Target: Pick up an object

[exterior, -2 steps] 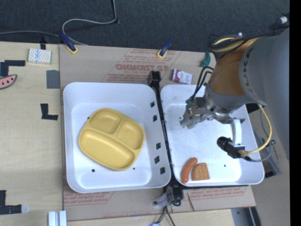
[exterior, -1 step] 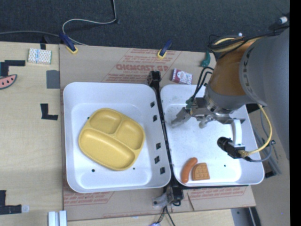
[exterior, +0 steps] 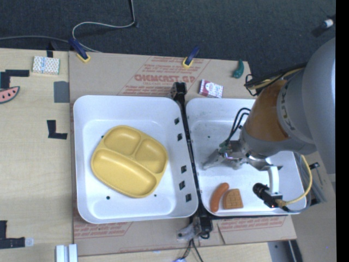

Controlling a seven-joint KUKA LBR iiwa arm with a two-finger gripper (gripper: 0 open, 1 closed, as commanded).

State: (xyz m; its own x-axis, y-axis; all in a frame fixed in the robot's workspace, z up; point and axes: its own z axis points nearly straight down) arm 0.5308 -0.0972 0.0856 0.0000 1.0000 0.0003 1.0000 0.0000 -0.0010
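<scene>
Camera view, looking down at a slant: two white bins sit side by side on a cardboard sheet. The gripper reaches into the right bin and points left toward the divider, its two fingers spread apart with nothing between them. A toy sausage and a tan waffle-like piece lie touching each other at the bin's near edge — below the gripper and clear of it. The left bin holds a yellow divided plate, tilted, well apart from the gripper. The arm covers the right bin's far-right portion — its contents there cannot be made out. The waffle piece's surface detail is too small to resolve.
</scene>
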